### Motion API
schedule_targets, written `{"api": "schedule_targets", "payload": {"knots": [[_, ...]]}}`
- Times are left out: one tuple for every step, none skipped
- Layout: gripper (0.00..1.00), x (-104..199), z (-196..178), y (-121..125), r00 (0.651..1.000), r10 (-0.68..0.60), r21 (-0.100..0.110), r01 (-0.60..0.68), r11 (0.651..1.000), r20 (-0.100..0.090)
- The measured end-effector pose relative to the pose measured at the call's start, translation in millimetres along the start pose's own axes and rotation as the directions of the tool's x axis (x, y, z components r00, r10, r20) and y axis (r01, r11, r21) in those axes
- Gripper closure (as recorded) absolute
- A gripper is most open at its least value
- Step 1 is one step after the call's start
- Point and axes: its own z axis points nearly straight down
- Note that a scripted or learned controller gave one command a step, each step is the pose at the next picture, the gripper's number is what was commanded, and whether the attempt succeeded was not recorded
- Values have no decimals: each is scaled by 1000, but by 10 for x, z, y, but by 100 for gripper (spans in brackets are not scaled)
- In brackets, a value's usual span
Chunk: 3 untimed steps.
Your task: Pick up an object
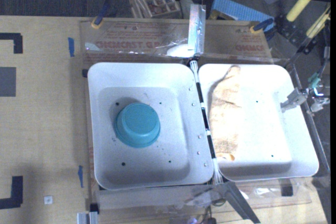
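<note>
We see a round teal bowl [137, 124], upside down, well left of the claw [302, 98]. We cannot tell the claw's state.

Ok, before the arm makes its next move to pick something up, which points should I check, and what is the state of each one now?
1. Object to pick: blue bowl lies in the left bin: ok.
2. Bowl free of the bin walls: ok.
3. Bowl upright: it looks upside down; cannot tell for sure.
4. Gripper above the bowl: not ok, it is at the right bin's right edge.
5. Gripper carries nothing: cannot tell.
</note>
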Motion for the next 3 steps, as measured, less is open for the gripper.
{"api": "schedule_targets", "payload": {"knots": [[0,470,1002,861,999,-47,-1,47,999,1],[0,916,1902,1350,995,-96,-13,96,995,4],[100,916,1785,1364,995,-95,-17,95,995,2]]}}
